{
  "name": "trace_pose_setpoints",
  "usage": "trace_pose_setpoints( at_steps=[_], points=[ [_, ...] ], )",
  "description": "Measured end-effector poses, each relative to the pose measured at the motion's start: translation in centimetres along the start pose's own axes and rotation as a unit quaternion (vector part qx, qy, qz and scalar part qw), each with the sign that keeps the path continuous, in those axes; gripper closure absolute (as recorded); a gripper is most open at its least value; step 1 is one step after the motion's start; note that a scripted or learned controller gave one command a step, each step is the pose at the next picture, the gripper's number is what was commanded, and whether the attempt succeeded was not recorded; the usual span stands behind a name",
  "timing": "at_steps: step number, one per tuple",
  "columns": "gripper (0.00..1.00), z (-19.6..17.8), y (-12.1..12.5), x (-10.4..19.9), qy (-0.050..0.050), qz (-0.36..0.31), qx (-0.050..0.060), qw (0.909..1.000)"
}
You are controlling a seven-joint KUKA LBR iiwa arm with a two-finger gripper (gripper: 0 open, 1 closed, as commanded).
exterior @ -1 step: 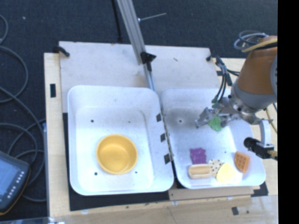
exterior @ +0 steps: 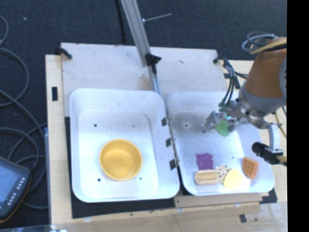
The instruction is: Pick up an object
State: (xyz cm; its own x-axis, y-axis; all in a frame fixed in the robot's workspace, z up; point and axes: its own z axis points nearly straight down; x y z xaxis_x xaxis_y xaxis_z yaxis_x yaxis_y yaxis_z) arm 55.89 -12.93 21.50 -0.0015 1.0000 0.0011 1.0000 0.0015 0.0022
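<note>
The grey arm with its orange band (exterior: 264, 76) reaches in from the right and hangs over the far part of the right-hand shallow white bin (exterior: 193, 105). Its hand (exterior: 223, 121) sits low over the bin floor, with a small bright green object (exterior: 223, 128) at its tips. The green piece looks to lie between the dark fingers, but they blur into the wrist hardware and cables, so whether they are apart, together or clamped on it cannot be told. Whether the green piece rests on the bin floor or hangs lifted is equally unclear; my judgement is that this is the thing being tried for.

The other candidates crowd the near right corner of the same bin, probably because loose items slide and bunch against the walls: a purple block (exterior: 204, 160), a tan bread-like roll (exterior: 206, 177), a small cream piece with dark dots (exterior: 221, 172), a pale yellow rounded lump (exterior: 233, 180) and an orange waffle-patterned piece (exterior: 249, 167). The roll, dotted piece and yellow lump touch or nearly touch, which would leave little room for fingers; the green piece stands well apart from them, which makes it the easier pick.

The left-hand white bin (exterior: 87, 105) holds 1 yellow plastic bowl (exterior: 120, 159), upright, toward its near side. A slanted metal post (exterior: 137, 28) crosses the far tabletop (exterior: 106, 64). The arm's upper part is cut off at the right.
</note>
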Motion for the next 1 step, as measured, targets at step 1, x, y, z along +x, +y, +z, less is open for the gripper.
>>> trace_pose_setpoints(
  at_steps=[1],
  points=[
    [0.0, 4.61, 0.23, -0.94, -0.002, 0.002, 0.003, 1.0]
  ],
)
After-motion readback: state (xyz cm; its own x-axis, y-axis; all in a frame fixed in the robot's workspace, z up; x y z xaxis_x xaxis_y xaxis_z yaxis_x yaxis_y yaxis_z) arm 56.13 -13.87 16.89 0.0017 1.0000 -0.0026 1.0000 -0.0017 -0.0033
